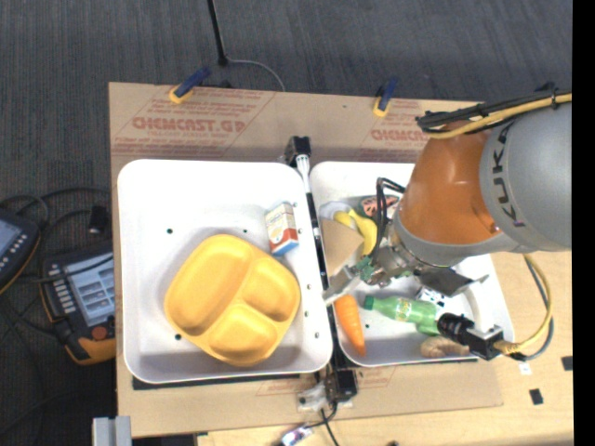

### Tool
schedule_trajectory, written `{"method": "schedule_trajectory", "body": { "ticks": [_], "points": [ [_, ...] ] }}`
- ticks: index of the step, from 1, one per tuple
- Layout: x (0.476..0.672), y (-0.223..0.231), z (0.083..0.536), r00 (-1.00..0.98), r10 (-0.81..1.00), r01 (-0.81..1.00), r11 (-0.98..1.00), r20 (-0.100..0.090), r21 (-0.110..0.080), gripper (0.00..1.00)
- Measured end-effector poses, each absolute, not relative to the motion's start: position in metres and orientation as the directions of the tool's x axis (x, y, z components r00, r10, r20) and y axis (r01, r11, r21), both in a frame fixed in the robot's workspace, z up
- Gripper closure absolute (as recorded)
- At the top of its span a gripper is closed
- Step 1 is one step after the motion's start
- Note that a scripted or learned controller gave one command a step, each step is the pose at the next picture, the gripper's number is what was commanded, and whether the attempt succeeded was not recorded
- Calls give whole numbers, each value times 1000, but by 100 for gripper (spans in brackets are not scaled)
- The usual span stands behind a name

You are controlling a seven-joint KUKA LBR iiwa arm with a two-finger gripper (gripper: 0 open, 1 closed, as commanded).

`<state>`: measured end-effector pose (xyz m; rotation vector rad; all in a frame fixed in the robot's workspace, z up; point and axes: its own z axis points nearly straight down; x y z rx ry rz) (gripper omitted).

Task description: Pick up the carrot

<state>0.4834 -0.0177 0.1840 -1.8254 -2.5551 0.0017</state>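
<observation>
Dark grey carpet floor [112,26] fills the upper frame; the table [232,119] is covered with clamped brown cardboard [307,105].

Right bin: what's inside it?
In the right bin: a carrot near the front left corner, a green bottle beside it, a banana farther back. The arm covers the rest of the bin.

bins [139,249]: 2 | yellow tray [232,295]: 1 | carton [282,228]: 1 | carrot [350,324]: 1 | banana [361,228]: 1 | green bottle [404,310]: 1

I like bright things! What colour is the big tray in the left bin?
Yellow. The tray shows best in the camera view.
</observation>
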Motion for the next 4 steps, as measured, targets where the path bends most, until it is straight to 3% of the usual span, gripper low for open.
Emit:
{"method": "schedule_trajectory", "body": {
  "ticks": [1, 2, 3, 4],
  "points": [
    [484, -3, 184, -640, 768, 768, 640, 1, -1, 0],
    [492, 2, 184, -540, 842, 842, 540, 0, -1, 0],
    [484, -41, 184, -521, 854, 854, 521, 0, -1, 0],
    [483, 34, 184, -638, 770, 770, 638, 1, -1, 0]
  ]
}}
